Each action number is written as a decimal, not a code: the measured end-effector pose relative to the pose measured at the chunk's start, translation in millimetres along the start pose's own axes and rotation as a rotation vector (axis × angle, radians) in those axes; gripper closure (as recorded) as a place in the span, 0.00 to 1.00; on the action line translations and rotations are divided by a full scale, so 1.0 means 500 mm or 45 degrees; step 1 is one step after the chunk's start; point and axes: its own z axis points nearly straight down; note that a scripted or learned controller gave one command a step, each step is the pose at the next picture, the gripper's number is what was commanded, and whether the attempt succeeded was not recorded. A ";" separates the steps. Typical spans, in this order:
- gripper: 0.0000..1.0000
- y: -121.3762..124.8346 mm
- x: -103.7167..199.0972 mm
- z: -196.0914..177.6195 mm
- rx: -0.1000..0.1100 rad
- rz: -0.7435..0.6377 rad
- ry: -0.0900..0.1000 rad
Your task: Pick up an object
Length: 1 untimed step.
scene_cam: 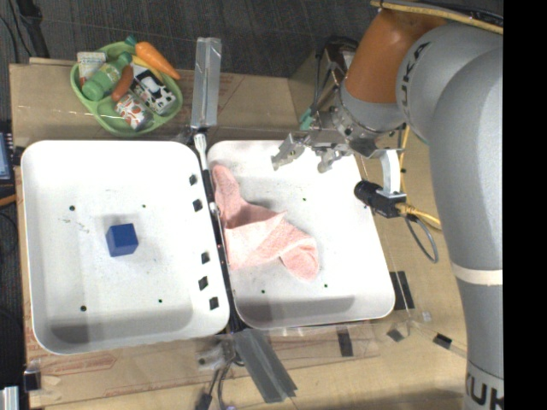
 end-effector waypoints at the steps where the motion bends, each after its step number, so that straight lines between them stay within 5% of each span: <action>1: 0.00 -0.033 0.014 0.047 0.002 0.391 0.001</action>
